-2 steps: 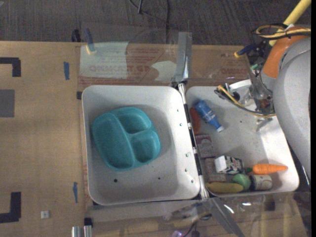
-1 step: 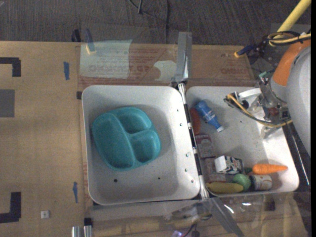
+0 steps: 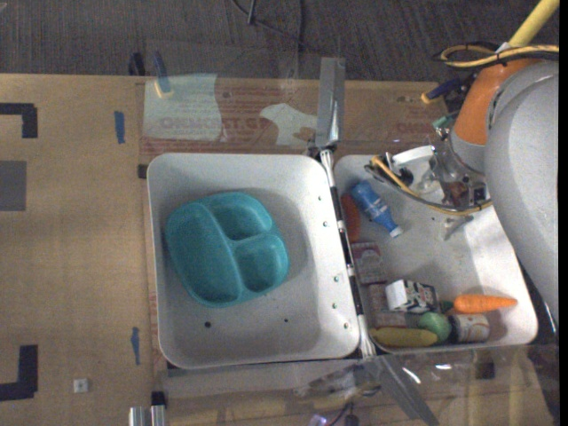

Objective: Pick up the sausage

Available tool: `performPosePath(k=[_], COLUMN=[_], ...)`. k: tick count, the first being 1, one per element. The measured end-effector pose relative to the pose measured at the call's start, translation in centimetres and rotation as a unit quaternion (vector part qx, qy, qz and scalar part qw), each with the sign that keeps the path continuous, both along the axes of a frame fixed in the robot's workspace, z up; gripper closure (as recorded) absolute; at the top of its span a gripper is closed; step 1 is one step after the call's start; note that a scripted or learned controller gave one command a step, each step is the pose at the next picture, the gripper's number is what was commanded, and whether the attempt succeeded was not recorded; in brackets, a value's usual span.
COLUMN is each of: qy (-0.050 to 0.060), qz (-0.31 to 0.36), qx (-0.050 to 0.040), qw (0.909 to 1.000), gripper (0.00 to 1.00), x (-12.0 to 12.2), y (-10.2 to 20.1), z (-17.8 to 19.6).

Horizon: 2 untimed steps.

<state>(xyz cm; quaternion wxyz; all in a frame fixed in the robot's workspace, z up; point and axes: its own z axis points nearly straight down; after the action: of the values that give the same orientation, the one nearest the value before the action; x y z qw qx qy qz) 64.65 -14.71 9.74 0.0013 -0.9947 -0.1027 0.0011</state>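
Observation:
The sausage is a short reddish-brown piece lying lengthwise against the left wall of the right bin. A blue bottle lies just to its right. The gripper hangs over the upper right part of that bin, below the orange wrist band, with cables looped around it. It is well to the right of the sausage and apart from it.
The left bin holds a teal divided plate. Along the right bin's near wall lie a carrot, a small carton, a yellow item, a green item and a can. The grey arm covers the bin's right side.

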Motion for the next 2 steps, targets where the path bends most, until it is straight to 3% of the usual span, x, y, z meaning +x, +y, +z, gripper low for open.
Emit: performPosePath(k=[1,2], qy=[0.002,-0.001], qz=[0.002,0.074], qx=[0.0002,-0.0002], qw=[1.0000,0.9972], gripper=[1.00,1.00], x=[0.0,-0.1], y=[0.1,-3.5], z=[1.0,-1.1])
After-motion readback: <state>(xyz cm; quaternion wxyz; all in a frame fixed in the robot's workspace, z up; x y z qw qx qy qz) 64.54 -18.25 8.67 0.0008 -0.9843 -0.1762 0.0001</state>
